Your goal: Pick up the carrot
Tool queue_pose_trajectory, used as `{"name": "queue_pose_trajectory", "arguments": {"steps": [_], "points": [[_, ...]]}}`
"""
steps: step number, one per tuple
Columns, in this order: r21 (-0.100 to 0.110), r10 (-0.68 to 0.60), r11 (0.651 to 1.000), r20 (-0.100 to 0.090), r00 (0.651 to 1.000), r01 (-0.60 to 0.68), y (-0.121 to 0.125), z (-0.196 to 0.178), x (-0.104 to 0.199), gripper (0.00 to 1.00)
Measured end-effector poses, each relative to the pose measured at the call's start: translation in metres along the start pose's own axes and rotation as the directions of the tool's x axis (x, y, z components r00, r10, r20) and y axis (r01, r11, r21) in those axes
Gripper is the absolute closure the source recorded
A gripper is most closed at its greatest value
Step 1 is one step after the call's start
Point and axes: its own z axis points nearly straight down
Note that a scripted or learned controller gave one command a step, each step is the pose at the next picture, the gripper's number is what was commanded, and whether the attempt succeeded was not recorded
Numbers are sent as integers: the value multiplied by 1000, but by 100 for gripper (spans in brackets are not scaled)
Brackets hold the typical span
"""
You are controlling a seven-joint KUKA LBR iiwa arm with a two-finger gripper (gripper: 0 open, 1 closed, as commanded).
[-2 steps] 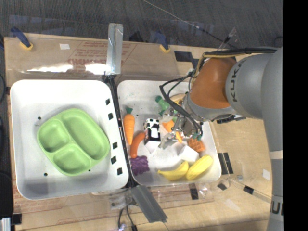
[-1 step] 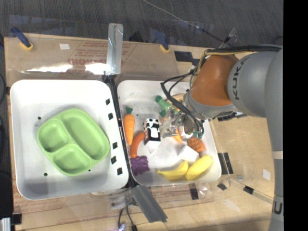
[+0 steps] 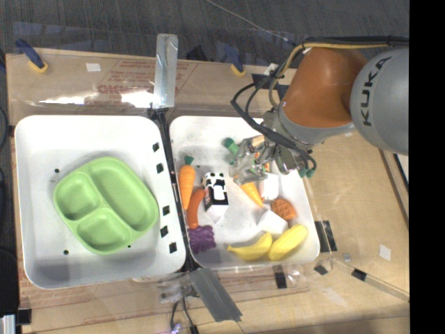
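Observation:
An orange carrot [image 3: 186, 181] with a green top lies along the left wall of the right bin [image 3: 208, 127], and a darker orange-red piece [image 3: 195, 207] rests just below it. My gripper [image 3: 249, 164] hangs low over the middle of the right bin, to the right of that carrot and apart from it. A small orange cone-shaped piece [image 3: 252, 193] sits directly under the gripper's tip; whether it is touched is unclear. The wrist hides the bin floor behind the gripper.
The right bin also holds a black-and-white item [image 3: 217, 188], purple grapes [image 3: 202, 238], a banana [image 3: 252, 247], a yellow fruit [image 3: 288, 242], a brown-orange item [image 3: 284, 208] and white blocks [image 3: 271, 221]. A green divided plate [image 3: 104, 204] lies in the left bin [image 3: 42, 138].

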Motion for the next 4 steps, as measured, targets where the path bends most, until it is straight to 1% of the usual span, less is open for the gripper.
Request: {"name": "queue_pose_trajectory", "arguments": {"steps": [1, 2, 3, 4], "points": [[-5, -229, 973, -7, 973, 229, 35, -1, 71, 100], [7, -357, 934, 3, 934, 357, 7, -144, 59, 100], [-10, -366, 930, -9, 930, 366, 36, -35, 64, 100], [-3, -522, 853, -4, 853, 522, -45, -47, 52, 100]]}}
